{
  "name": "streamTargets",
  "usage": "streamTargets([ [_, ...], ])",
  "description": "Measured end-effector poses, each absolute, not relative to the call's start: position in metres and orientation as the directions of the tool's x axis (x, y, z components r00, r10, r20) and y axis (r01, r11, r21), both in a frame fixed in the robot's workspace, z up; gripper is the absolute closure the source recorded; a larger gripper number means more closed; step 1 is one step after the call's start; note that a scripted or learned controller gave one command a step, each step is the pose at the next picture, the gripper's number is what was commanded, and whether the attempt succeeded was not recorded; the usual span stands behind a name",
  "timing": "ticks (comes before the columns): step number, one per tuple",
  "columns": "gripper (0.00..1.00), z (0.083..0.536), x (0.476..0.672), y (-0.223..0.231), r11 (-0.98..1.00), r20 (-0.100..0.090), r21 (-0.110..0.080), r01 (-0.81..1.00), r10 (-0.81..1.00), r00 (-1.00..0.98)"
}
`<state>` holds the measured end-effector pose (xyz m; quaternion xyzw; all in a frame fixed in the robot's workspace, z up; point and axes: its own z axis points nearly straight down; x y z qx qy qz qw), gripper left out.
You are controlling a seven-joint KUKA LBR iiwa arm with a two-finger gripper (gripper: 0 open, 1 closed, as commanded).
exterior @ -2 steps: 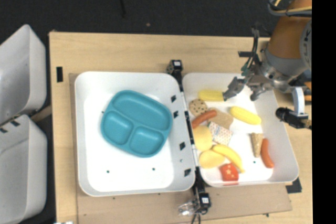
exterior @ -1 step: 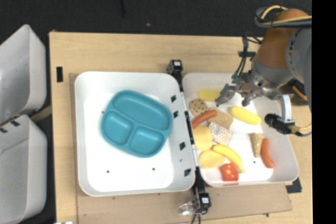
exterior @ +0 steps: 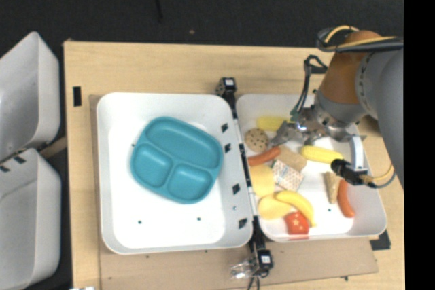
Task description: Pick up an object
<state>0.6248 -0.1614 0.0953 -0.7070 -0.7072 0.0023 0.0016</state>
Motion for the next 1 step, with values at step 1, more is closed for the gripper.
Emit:
streamTargets([
  [1,1.00,0.1036,0.6251,-0.1622,-0.001,0.000,-0.007,1.000,1.000,0.001],
])
